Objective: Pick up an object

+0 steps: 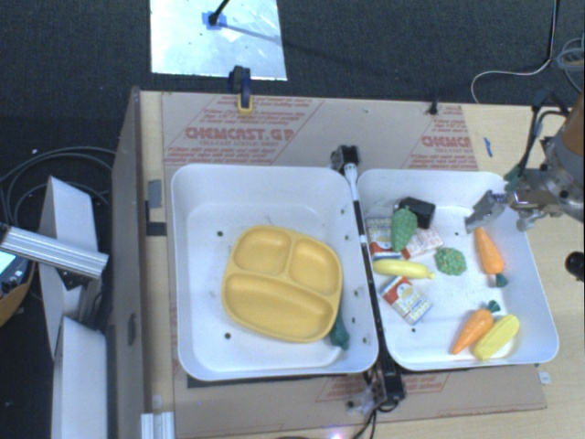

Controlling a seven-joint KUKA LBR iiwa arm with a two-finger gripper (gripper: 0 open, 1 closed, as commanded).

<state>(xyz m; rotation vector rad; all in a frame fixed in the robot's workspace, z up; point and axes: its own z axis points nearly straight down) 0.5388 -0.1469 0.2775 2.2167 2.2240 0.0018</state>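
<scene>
Cardboard-topped table [274,122] with two white bins, toys crowded into the right bin [527,282].
Gripper [484,210] poised over that bin's far right corner, released or clenched impossible to tell, nothing seen in its hold. Nearest target: orange carrot [491,251] just below, lying apart from the green broccoli [450,262]. Best to descend straight, close across the carrot's narrow width, and keep off the bin wall.

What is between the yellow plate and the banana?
In the camera view, the yellow plate and the banana sit in different bins. Between them run the two bin walls where the bins meet, plus a small carton beside the wall.
</scene>
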